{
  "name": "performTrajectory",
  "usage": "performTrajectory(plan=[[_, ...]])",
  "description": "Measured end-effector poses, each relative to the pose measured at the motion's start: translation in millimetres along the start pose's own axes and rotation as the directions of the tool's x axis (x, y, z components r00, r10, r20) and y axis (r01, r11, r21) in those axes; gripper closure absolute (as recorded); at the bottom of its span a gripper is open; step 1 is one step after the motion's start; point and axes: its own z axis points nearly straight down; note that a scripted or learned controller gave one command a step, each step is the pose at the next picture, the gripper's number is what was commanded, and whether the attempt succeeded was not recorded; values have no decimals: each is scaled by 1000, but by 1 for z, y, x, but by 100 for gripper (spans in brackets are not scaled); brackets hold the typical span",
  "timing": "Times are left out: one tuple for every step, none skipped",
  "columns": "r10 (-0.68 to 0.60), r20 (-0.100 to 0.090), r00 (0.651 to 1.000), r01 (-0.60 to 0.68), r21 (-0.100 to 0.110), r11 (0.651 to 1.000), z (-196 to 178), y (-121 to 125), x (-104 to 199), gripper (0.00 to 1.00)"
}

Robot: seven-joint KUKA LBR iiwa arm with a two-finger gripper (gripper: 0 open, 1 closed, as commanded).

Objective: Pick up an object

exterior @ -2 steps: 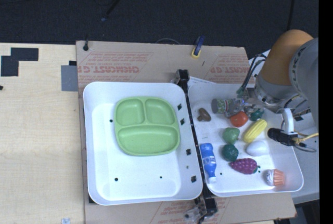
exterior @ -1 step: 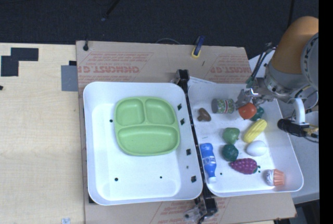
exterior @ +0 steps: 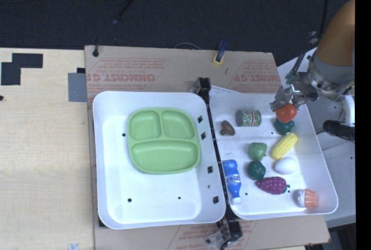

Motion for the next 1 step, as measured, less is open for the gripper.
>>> performTrajectory(plan=[[0, -1, 1000, 0, 4, 1000, -21, 0, -2, 100]])
